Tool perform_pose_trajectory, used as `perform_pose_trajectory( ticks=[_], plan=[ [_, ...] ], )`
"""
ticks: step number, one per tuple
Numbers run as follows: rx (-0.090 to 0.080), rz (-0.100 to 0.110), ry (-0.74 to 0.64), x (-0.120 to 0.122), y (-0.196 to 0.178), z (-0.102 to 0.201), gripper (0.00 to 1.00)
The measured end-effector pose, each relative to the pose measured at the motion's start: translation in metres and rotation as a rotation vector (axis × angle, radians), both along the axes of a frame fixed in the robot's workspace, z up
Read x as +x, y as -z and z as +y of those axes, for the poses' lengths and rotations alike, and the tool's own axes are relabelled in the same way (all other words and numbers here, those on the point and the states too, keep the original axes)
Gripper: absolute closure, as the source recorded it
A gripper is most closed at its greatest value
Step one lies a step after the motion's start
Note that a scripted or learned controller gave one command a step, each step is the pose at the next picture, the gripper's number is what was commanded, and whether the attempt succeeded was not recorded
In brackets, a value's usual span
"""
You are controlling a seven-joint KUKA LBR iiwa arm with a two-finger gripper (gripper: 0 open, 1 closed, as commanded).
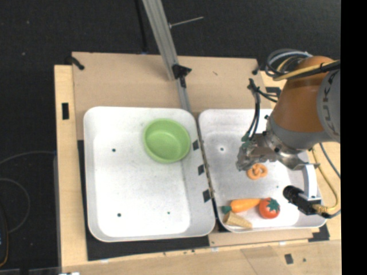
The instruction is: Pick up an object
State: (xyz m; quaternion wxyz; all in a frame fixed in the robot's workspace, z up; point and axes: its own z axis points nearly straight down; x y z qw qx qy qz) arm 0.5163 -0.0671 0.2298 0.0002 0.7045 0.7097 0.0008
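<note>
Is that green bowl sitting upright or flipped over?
Upright. The green bowl in the left bin shows its hollow inside and rim facing up.

Fixed overhead cam, slanted view down on both bins [97, 171] (arm [301, 110] entering from right)

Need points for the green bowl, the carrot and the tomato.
green bowl [167, 141], camera view, middle of its inside.
carrot [245, 204], camera view, middle of the orange body.
tomato [269, 209], camera view, middle of its red skin.
</note>
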Motion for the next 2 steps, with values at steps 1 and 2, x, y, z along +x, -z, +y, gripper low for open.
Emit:
perform_pose_trajectory(
  ticks=[1, 2],
  plan=[
    [-0.001, -0.001, 0.004, 0.002, -0.010, 0.055, 1.00],
    [-0.001, 0.000, 0.004, 0.013, -0.002, 0.106, 1.00]
  ],
)
